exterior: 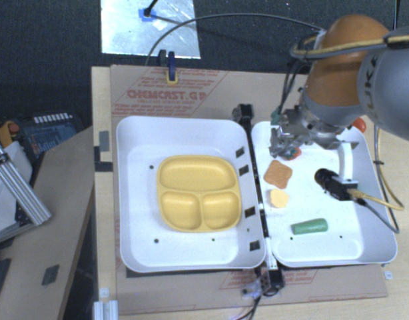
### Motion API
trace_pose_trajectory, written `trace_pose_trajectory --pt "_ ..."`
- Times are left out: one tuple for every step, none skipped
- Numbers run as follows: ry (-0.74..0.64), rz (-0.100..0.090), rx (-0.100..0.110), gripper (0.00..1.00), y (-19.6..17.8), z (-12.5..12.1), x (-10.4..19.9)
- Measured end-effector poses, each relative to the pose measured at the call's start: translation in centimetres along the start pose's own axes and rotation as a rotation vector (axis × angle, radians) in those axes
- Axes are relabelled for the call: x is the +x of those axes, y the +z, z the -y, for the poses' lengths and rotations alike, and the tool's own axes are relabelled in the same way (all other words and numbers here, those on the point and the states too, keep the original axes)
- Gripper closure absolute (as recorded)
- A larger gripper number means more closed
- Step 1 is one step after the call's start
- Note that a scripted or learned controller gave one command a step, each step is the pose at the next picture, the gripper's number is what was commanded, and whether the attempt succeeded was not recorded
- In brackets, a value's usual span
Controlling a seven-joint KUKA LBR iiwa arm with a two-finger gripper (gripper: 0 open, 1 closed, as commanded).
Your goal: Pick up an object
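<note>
Gripper (282,145) low over right bin (371,245) near its top-left corner, above red item (291,153); finger state cannot tell. Risk: toast-like piece (278,173) just below gets nudged, grasp slips off.

Tan bench (71,199) on dark carpet (44,39); reflective foil sheet (150,17) at top; aluminium extrusion (18,189) at left

Evenly and fairly brightly lit from above, with soft faint shadows inside the white bins (191,129). Strong glare on the shiny sheet (150,19) behind the bins. Slightly soft overall, grainy in the dark background
</note>
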State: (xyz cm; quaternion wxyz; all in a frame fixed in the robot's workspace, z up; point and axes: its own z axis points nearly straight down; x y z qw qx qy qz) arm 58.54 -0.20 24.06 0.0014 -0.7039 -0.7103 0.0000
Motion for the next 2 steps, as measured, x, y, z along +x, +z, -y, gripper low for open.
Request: trace_pose_trajectory --pt "0.0 0.0 0.0 1.0 1.3 2.0 4.3" --pt "0.0 0.0 -0.001 1.0 2.2 4.2 9.8"
